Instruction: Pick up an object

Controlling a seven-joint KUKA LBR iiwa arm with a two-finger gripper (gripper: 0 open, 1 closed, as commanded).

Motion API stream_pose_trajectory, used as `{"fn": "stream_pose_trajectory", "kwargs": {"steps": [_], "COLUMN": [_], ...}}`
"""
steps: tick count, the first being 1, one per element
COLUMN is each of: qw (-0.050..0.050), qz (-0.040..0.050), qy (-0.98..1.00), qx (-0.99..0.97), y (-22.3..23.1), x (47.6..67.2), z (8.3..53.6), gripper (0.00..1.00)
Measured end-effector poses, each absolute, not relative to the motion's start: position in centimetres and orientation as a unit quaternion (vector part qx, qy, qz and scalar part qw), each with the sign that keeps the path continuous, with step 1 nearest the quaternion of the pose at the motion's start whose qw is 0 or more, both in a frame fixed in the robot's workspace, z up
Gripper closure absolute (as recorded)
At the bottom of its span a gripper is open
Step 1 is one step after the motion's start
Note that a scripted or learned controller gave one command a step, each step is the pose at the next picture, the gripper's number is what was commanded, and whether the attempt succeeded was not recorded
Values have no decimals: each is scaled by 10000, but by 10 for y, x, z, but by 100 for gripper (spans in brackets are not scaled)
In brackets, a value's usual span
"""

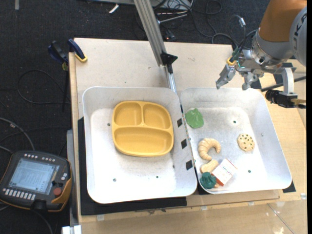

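Croissant [209, 147] beside small box [224, 172], label unreadable.

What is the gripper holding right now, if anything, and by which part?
Nothing. The gripper hangs open above the far rim of the right bin, with nothing between its jaws.

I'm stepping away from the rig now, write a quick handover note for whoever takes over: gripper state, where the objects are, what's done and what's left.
Gripper: open, holding nothing, above the far rim of the right bin.
Right bin contents: green leaf-like piece near the divider, cookie on the arm's side, croissant in the middle, and a small white and red box plus a dark green piece at the near edge.
Left bin: yellow divided tray.
Done: nothing picked yet.
Left: choose an object, descend, grasp, lift.
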State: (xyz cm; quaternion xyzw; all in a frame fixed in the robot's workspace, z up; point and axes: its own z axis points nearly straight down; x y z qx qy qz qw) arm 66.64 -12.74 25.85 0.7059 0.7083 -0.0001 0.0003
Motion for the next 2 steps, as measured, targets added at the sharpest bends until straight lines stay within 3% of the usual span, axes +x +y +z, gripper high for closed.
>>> {"fn": "stream_pose_trajectory", "kwargs": {"steps": [1,2], "qw": [4,-18], "qz": [-3,-17], "qy": [7083,7085], "qx": [7059,7057], "y": [-128,-120], "x": [666,673], "z": [259,203], "gripper": [0,0]}}
